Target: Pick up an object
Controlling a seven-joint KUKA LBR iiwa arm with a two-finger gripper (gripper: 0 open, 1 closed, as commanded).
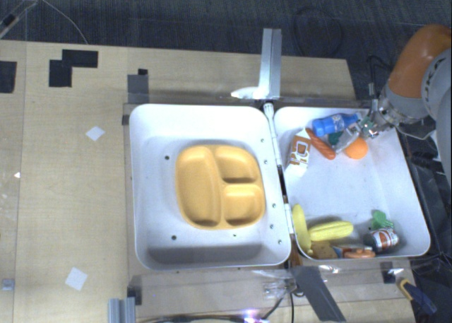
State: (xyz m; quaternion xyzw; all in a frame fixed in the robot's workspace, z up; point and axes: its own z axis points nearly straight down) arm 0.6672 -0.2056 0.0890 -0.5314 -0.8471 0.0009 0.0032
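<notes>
Camera view: pincer (369, 127) beside orange ball (357, 148).

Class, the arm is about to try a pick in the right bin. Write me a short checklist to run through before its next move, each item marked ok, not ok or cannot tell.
1. Hand is over the right bin, at its far edge: ok.
2. A target lies near the hand, the blue bottle and orange ball: ok.
3. Target stands free of its neighbours: not ok, the bottle, ball and carrot lie bunched together.
4. Hand carries nothing yet: cannot tell.
5. Yellow tray sits in the left bin, out of the way: ok.
6. Near-edge pile with the banana and can is away from the hand: ok.
</notes>
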